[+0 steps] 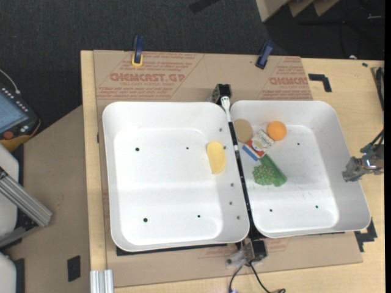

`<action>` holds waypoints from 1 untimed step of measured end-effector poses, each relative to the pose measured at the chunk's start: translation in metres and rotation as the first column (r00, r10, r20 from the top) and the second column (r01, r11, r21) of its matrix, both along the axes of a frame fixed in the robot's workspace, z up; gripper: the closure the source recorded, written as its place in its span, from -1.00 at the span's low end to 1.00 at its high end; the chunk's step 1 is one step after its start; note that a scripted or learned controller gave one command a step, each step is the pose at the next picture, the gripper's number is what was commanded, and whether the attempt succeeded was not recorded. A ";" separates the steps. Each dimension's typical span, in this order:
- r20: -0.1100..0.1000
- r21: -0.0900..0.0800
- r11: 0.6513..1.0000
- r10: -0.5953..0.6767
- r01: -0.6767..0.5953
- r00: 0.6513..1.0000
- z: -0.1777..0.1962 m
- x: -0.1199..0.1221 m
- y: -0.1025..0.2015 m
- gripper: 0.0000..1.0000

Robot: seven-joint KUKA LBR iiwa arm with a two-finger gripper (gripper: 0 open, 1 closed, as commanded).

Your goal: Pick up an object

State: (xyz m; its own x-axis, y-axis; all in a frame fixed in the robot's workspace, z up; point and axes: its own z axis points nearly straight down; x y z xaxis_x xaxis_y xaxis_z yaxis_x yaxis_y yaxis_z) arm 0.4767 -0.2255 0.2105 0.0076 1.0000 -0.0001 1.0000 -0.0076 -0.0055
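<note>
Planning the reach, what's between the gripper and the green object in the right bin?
Bare white bin floor lies between the gripper at the right rim and the green object, in the camera view.

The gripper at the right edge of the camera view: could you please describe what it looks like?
What shows of the gripper is a small grey metallic piece with a blocky, uneven outline, seen against the right bin's white rim. A thin dark cable or link with a green tint runs up and to the right from it. Finer markings are too small to tell.
</note>
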 end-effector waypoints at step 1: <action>0.009 0.001 1.000 0.016 -0.016 1.000 0.038 0.004 0.103 1.00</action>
State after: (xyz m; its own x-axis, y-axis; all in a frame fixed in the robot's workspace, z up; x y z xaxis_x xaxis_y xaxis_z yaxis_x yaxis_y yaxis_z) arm 0.4802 -0.1224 0.2485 -0.0088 1.0000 0.0013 1.0000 0.0088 0.0032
